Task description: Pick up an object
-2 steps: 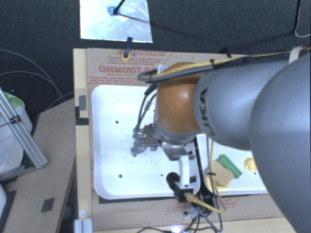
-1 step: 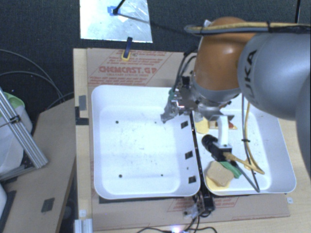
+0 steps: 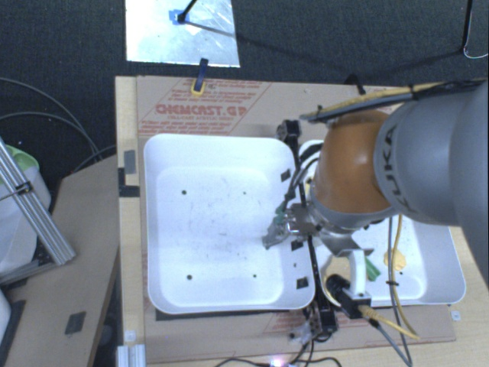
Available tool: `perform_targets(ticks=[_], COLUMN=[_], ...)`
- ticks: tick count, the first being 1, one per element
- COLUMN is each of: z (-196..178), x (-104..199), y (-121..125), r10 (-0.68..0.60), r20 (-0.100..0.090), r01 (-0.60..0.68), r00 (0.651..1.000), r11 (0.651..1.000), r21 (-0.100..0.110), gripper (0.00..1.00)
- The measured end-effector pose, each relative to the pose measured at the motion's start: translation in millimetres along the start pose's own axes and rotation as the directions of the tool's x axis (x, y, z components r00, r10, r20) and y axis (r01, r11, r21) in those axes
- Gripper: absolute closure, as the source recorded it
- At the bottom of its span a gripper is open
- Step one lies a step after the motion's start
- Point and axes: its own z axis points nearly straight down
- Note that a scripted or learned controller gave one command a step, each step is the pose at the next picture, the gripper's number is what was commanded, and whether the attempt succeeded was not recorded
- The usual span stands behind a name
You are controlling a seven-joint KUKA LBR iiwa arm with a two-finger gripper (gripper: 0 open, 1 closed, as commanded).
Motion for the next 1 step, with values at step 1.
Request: perform_targets(ticks=[1], z=[99.8], x=[46.5], y=[6.9], r10=[-0.009], r20=[-0.003], r01=[0.009], r00=[1.0], r11=[1.0], r21=[-0.011], gripper=[0.0])
